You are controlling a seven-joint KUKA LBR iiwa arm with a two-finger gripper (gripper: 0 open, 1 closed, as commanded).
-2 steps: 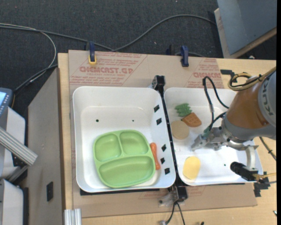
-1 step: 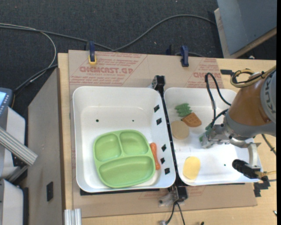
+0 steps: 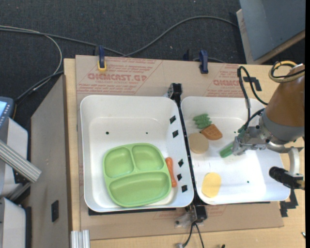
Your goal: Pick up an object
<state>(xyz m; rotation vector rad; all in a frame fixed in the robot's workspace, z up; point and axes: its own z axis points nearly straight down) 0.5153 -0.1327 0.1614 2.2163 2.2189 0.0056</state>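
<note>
The gripper [image 3: 237, 147] clasps a green toy vegetable [image 3: 226, 151] at the right bin's [image 3: 252, 191] centre. At its 9 o'clock lie a tan disc [image 3: 198, 143] and orange wedge [image 3: 211, 131]; a yellow disc [image 3: 211, 185] sits at 7.

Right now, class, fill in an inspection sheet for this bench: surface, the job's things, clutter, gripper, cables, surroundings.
Surface: two white bins, left bin and right bin, on a cardboard sheet held by clamps.
Job's things: right bin holds a green leafy piece, orange piece, tan disc, yellow disc and a green piece.
Clutter: green divided plate in left bin, orange carrot-like piece beside it.
Gripper: gripper low in right bin at the green piece; grasp unclear.
Cables: black cable behind the bench; more on the arm.
Surroundings: dark floor.
</note>
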